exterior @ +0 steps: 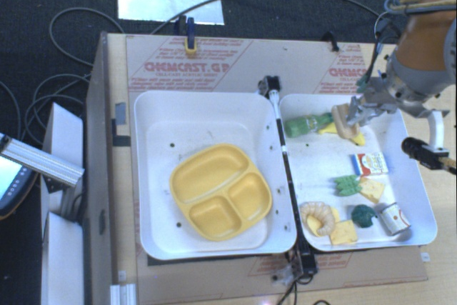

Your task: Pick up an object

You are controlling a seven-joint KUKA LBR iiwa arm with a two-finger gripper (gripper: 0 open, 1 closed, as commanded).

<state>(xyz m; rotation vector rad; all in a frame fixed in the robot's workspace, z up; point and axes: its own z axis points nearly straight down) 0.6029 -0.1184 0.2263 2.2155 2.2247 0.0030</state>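
Overhead, the 1 fixed camera looks down on 2 white bins side by side. The gripper [360, 111] sits low over the far end of the right bin [418, 189], the arm entering from the right. A tan, bread-like piece [345, 122] lies directly at the fingertips, touching or just beside them; I cannot tell whether it sits between the fingers, and I cannot tell whether the pincer is released or clenched. That piece is the likely target: it lies on the gripper's left side in this view, against a yellow piece [329, 128] and close to a green bottle [305, 126] whose long axis runs roughly across the bin toward the divider.

Nearer the camera, the same bin holds a small red-and-blue carton [370, 163], a green leafy item [346, 185], a yellow wedge [372, 190], a shrimp-like piece [318, 216], a flat yellow slice [344, 233], a dark green lump [362, 215] and a small metal can [392, 218] on its side. All of these lie well apart from the gripper.

The left bin [153, 125] contains 1 yellow divided tray [220, 190] with 3 compartments, nothing visible in them.
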